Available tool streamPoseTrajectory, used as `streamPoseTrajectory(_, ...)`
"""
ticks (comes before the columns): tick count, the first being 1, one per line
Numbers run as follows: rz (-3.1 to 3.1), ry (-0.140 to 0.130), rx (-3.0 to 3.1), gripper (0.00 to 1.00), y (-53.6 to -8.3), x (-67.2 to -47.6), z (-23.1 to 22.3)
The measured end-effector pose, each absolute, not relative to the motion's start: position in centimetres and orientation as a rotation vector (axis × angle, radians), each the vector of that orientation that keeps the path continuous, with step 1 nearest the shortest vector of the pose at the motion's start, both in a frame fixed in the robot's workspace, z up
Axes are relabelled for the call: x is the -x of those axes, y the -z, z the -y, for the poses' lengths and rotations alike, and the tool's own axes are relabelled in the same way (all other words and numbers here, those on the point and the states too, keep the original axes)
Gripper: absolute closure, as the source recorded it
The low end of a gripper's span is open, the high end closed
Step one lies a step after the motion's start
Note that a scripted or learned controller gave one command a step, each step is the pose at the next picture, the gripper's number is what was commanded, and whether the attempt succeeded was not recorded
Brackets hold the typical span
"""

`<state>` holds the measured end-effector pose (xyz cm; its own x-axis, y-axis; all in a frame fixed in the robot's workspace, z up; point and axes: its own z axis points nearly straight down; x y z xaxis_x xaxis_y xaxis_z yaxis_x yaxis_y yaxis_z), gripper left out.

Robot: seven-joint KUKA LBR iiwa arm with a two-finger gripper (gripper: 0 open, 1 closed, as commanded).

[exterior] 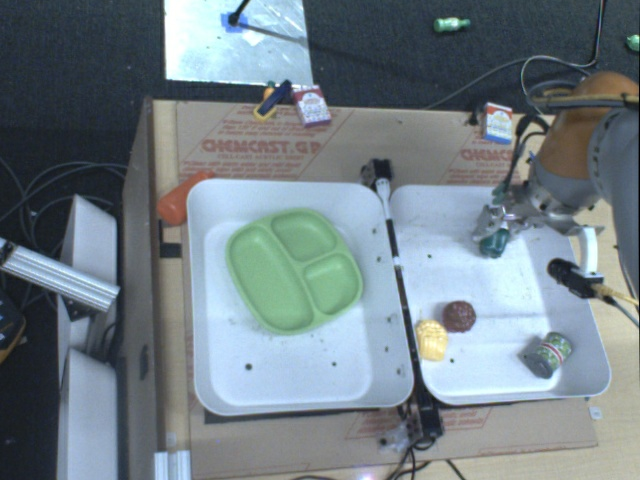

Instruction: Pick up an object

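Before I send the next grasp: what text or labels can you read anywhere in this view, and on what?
"CHEMCAST GP", red print on the brown board under the bins, left; the same print to the right is too faint to read.
Small red-and-white box: too small to read.
Small box near the arm: blurred.
Can label: unreadable.

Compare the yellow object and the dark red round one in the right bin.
The yellow object is pale, bumpy and longer than wide; the dark red object is round and maroon. The yellow object lies close to the bin's left wall; the dark red one sits farther right. Both rest loose on the right bin floor, side by side.
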<state>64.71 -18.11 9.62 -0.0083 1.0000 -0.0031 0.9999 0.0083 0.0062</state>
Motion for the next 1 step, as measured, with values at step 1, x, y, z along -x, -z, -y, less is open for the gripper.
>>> streamPoseTrajectory(1,-2.225,-0.008,-2.212,1.0,-17.39,-65.24,10.97)
